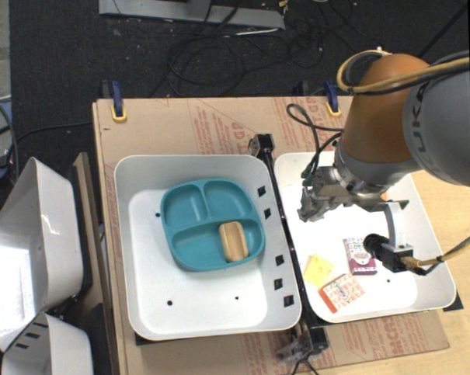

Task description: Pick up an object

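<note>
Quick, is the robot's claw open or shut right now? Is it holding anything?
Gripper: cannot be told from this view. It is over the right bin, apart from the yellow piece.

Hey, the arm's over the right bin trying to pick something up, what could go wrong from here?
1. The gripper sits by the left wall of the right bin, apart from every item. A grasp tried here would likely come up empty.
2. The yellow piece, purple box and orange packet lie flat and close together, so a descent might shove one or catch two.
</note>
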`<state>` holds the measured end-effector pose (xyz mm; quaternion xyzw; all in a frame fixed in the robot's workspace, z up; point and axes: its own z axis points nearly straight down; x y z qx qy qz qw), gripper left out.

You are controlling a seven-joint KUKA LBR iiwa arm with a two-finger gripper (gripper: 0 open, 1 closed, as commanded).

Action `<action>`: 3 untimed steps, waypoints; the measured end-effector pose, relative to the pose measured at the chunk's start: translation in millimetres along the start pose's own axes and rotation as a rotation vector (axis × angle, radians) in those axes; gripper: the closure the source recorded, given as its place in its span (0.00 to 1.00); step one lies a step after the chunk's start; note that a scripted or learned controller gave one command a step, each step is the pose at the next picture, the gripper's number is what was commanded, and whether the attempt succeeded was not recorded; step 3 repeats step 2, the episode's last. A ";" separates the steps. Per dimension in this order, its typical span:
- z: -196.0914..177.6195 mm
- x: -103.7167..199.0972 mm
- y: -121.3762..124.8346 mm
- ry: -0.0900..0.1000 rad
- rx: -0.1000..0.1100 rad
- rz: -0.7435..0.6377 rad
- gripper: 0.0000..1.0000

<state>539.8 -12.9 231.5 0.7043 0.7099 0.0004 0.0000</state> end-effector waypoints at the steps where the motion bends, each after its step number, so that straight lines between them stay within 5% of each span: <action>1: -9.8 45.3 24.1 0.001 -0.003 0.000 1.00; 2: -15.8 87.9 54.7 0.001 -0.003 0.000 1.00; 3: -15.8 87.9 54.7 0.001 -0.003 0.000 1.00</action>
